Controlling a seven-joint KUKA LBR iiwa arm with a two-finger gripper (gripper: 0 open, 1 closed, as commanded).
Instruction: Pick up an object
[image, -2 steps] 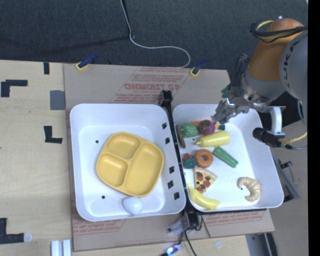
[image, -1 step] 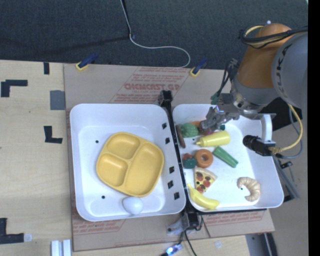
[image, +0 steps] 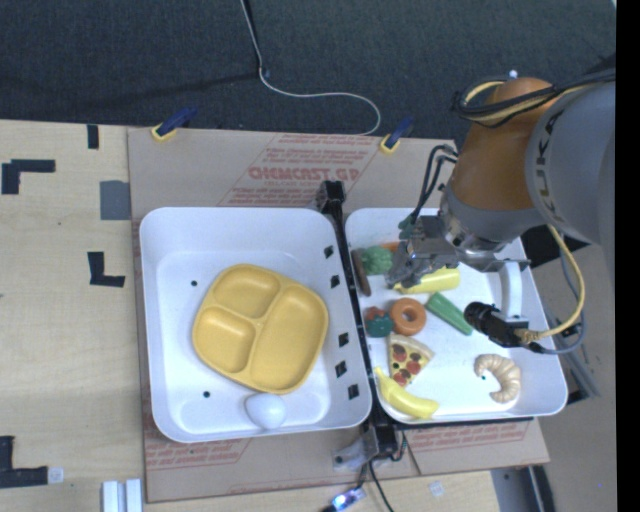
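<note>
My gripper (image: 416, 266) hangs low over the back left part of the right bin (image: 545, 395), below the orange wrist band. Just under it lies a yellow corn piece (image: 433, 282) with a green end, and a green leafy toy (image: 375, 260) sits to its left. Whether the gripper touches the corn cannot be told. In front of it are a brown doughnut (image: 408, 316), a green cucumber (image: 451, 313), a small teal and red piece (image: 378, 323), a pizza slice (image: 408, 359), a banana (image: 406, 399) and a croissant (image: 499, 376).
The left bin (image: 160, 250) holds a yellow divided plate (image: 262, 327) and a white egg (image: 266, 409) at its front edge. A black divider (image: 345, 290) runs between the bins. A black fitting with cables (image: 492, 322) hangs by the arm over the right bin.
</note>
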